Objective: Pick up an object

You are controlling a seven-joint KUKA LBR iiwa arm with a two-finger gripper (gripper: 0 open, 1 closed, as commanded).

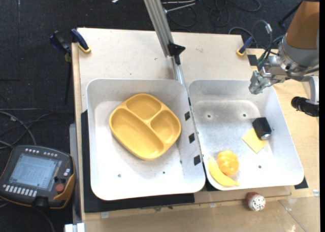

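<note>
Claw [255,85] above right bin [231,108]

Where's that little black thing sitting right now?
The small black block lies in the right-hand bin, toward its right side, resting on the upper edge of a yellow square piece. It sits below the gripper and up-right of the orange pepper.

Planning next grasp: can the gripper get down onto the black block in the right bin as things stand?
Probably yes. The gripper hangs over the right bin's far edge, and the black block lies open from above, resting partly on the yellow card with nothing over it. The bin wall sits close beside it.
</note>
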